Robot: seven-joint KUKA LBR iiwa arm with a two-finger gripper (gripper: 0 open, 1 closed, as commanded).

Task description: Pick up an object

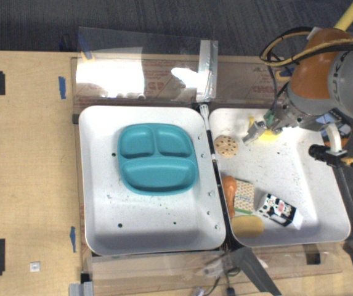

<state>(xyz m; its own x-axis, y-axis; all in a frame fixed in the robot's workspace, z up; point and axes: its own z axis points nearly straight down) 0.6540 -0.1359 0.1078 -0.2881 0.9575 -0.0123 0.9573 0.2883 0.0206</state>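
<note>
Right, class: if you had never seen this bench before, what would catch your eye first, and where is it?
First, the big teal divided plate, lying alone in the middle of the left bin. Next, the grey arm with its orange band reaching in from the right, its gripper over a yellow object near the far edge of the right bin. Then the clutter along that bin's near-left side: a round cookie, a carrot and a black-and-white packet.

arm point(348, 79): grey; orange band; black-yellow cables; claw point(259, 128): apparently metallic
</note>
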